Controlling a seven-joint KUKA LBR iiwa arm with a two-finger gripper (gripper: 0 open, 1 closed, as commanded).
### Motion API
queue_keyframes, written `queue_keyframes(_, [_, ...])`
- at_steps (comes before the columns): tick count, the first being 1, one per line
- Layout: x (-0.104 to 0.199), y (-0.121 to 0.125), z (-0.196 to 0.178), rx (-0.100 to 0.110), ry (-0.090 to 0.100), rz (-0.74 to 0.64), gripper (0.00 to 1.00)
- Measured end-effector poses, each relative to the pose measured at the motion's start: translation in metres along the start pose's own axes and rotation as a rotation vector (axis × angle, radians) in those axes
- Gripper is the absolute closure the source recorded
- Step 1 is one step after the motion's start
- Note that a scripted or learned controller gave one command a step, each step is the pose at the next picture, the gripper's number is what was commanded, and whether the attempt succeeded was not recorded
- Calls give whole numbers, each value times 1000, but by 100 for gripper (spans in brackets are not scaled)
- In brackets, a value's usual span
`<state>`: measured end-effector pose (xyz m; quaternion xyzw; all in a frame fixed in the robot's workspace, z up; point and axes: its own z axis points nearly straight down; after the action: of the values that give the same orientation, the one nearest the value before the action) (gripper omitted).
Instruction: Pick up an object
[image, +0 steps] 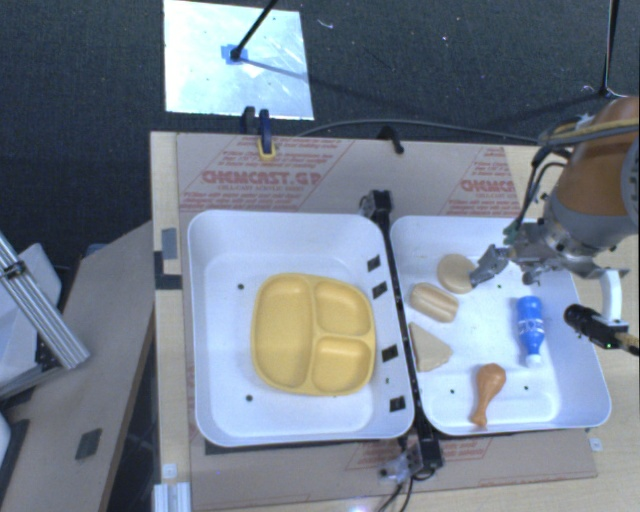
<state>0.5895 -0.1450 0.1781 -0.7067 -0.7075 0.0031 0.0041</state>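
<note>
The gripper (497, 266) hangs over the right bin's (590, 395) far edge, its jaws apart and holding nothing, the round biscuit (455, 272) just left of them.

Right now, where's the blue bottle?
In the right bin, the blue bottle lies near its right side, above the toy drumstick and below the gripper.

Two white bins (215, 300), one yellow tray (312, 333), one blue bottle (529, 328), one drumstick (486, 390), three bread pieces (434, 302).
</note>
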Motion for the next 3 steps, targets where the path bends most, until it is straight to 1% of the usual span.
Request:
queue_keyframes(1, [0,3,-6,-11,-2,-2,0])
queue_keyframes(2, [0,-2,55,-7,-1,-1,0])
queue_keyframes(3, [0,-2,96,-8,-1,-1,0])
